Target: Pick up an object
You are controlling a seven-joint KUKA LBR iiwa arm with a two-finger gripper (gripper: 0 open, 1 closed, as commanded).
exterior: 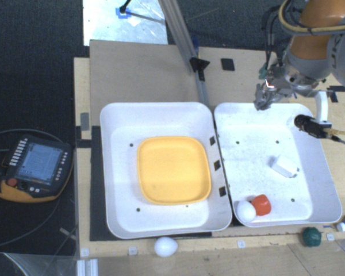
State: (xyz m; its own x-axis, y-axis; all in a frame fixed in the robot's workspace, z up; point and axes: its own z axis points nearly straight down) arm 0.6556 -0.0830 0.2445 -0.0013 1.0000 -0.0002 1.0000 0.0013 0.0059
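The right bin holds a small orange-red object near its front edge, with a white egg-shaped object touching its left side. A small white block lies near the bin's middle. My gripper hangs at the back rim of the right bin, far behind these three objects. Its tip looks dark and narrow, and nothing shows between the fingers. The left bin carries a square yellow plate in its middle.
A second white egg lies on the bench in front of the left bin. A green ball sits off the right bin's front right corner. A black fitting protrudes over the right bin's back right. A teach pendant rests at the far left.
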